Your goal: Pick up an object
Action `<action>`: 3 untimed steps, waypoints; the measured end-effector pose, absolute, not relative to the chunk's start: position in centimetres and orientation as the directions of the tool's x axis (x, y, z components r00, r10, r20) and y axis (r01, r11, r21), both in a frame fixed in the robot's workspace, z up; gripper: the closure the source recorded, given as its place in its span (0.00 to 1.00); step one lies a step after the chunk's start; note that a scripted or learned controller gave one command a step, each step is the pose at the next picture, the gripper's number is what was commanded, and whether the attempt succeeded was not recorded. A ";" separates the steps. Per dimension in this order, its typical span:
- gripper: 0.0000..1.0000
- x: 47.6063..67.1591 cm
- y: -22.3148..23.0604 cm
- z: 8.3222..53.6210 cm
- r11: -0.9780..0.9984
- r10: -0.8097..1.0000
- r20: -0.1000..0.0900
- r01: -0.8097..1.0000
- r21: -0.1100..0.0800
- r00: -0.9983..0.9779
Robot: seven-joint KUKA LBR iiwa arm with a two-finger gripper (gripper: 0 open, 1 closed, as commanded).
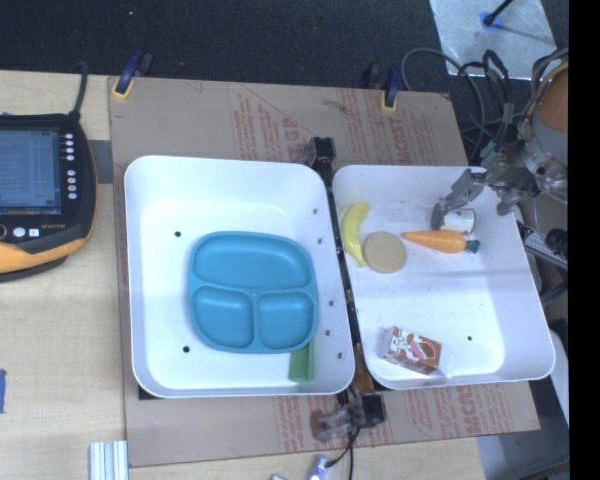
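The gripper (456,206) hung low over the right-hand bin (500,308), near its far wall, reaching in from the right. Its fingers looked slightly parted, with a small white shape between or just behind the tips; I could not tell whether that was part of the tool or something in its grasp, so I would not call anything held.

Just below the jaws, almost touching them, lay a toy carrot (437,240), stretched sideways with its green stub toward the arm. Farther out on the side away from the arm sat a tan round disc (385,252), and beyond that a banana (353,232) hard against the wall shared with the left-hand bin (230,183). A small printed packet (412,351) lay well apart, toward the near rim.

The carrot seemed the likeliest target, and the worry was its shape: tapered and smooth, it could roll or squirt out if the fingers closed off-centre or along its length. A push from a descending tip could also shove it against the disc.

Room was mixed. The far wall stood close behind the jaws, leaving little slack that way, while the bin floor toward the near rim was broad and bare. The blue divided plate (252,290) and a green piece (300,365) in the other bin were out of the way.
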State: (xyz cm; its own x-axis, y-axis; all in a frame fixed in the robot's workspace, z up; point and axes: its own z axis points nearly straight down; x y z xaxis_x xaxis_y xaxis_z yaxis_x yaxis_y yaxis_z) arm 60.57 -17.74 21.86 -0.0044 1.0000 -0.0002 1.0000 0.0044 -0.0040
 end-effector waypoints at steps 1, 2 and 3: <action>0.00 64.0 -14.6 13.0 0.006 1.000 -0.001 1.000 -0.005 -0.006; 0.00 61.0 -11.4 9.6 0.006 1.000 -0.003 1.000 0.006 -0.006; 1.00 61.1 -11.4 10.7 0.009 1.000 -0.003 1.000 0.006 -0.009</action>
State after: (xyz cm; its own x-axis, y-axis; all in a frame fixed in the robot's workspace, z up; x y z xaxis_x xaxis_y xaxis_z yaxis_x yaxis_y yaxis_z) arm 61.07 -11.38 10.67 -0.0085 1.0000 -0.0029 0.9999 0.0085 0.0059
